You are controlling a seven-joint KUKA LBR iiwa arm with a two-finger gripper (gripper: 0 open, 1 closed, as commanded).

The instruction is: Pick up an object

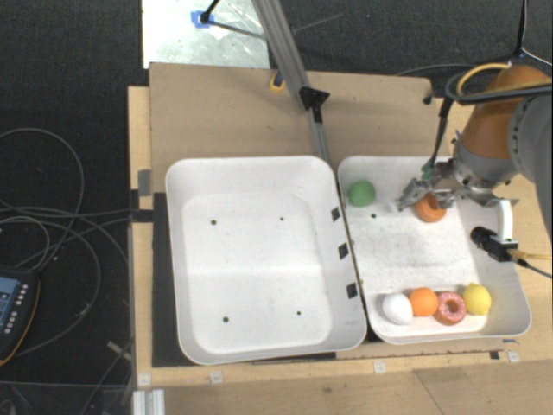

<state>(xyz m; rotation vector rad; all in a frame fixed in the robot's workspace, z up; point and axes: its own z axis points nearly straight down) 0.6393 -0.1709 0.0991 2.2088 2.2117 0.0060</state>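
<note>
In the right bin (pixel 406 253) my gripper (pixel 424 197) hangs low near the back, right over an orange ball (pixel 430 210) that shows just below its tip. A green ball (pixel 361 193) lies to the left of it at the bin's back. Along the front wall sit a white egg-shaped object (pixel 397 308), a second orange ball (pixel 423 302), a pink donut with sprinkles (pixel 450 308) and a yellow lemon-like object (pixel 476 298).
The left bin (pixel 259 258) stands beside the right one, with black clips (pixel 343 250) along the shared edge. A grey pole (pixel 289 54) slants in from the top. Cables (pixel 52 232) lie on the dark floor at the left.
</note>
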